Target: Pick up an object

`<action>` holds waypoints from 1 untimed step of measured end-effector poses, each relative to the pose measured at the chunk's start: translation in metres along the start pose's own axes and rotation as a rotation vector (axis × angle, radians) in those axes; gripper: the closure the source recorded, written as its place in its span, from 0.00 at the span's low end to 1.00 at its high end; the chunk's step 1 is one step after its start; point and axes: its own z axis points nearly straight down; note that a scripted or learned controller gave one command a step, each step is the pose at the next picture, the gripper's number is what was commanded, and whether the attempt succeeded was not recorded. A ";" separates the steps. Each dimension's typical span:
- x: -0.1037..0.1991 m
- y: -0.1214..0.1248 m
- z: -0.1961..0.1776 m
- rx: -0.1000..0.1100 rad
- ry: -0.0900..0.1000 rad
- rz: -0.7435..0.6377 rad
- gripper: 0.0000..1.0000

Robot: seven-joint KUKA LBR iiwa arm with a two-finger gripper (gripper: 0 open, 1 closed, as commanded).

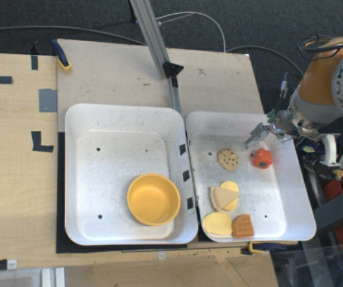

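Observation:
My gripper (268, 136) hangs over the far right part of the right bin (279, 220), open, with nothing between its fingers. Just in front of it lies a small red-orange tomato-like toy (262, 158), apart from the fingers. To its left sits a round speckled cookie (227, 159). Nearer the front lie a pale wedge on a yellow piece (224, 196), a yellow disc (217, 224) and a brown square cracker (242, 226).
A yellow bowl (153, 199) stands in the front right of the left bin (88, 130). A slanted metal pole (153, 31) rises from behind the divide between the bins. Cables run over the dark floor at the back.

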 end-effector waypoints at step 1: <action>0.002 0.006 0.061 0.000 0.000 0.000 0.00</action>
